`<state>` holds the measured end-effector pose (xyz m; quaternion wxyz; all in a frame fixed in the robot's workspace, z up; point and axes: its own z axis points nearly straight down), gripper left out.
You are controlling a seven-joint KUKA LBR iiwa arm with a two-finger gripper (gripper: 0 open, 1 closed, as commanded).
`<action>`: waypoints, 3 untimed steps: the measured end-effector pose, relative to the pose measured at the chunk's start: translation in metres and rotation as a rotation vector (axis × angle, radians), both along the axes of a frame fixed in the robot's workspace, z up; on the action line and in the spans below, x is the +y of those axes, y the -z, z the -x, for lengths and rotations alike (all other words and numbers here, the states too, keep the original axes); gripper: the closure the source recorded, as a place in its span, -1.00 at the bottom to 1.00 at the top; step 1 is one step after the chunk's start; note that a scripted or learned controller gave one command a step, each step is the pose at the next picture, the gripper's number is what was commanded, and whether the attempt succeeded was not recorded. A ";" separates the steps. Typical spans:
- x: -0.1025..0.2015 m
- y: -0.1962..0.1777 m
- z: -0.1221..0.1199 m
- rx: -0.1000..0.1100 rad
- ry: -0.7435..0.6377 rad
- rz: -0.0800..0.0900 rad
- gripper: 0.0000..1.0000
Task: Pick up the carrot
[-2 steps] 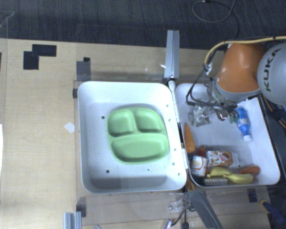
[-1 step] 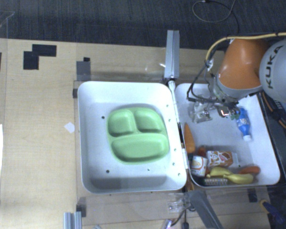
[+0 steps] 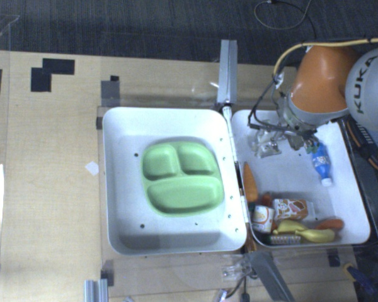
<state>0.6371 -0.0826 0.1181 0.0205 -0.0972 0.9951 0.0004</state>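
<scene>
Gripper [image 3: 272, 145] is seen at 12 o'clock in the right bin [image 3: 353, 197], finger state can't be told, nothing seen held; carrot [image 3: 249, 181] is lying against that bin's wall at 9 o'clock, well apart from it.

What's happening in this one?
A KUKA arm reaches into the right bin, its end effector hovering over the bin's upper part. The carrot lies untouched against the left wall, apart from it. Other items crowd the bin's lower edge. The left bin holds a green divided tray.
</scene>
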 end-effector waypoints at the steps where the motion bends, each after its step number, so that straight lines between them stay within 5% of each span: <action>1: -0.039 0.027 0.055 0.023 -0.007 0.006 1.00; 2: -0.038 0.014 0.051 0.011 -0.005 0.006 1.00; 3: -0.009 0.027 0.030 0.023 -0.309 0.015 1.00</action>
